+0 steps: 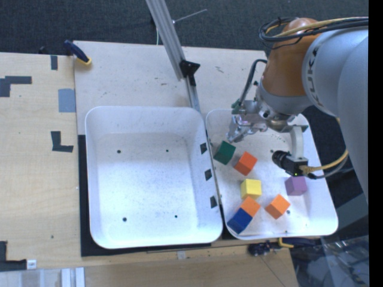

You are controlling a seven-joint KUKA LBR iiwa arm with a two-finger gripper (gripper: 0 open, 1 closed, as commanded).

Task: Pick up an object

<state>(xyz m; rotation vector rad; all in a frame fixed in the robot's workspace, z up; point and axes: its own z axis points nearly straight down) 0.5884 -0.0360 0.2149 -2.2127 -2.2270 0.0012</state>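
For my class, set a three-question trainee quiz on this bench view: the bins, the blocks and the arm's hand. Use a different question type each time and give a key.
1. True or false: the green block lies in the left bin.
2. Multiple choice: which block lies nearest the hand? A) blue block B) green block C) purple block
3. Fill the gap: the yellow block lies in the ____ bin.

Key
1. False: it lies in the right bin, near its left wall.
2. B: the hand hovers just above and right of it.
3. Right.
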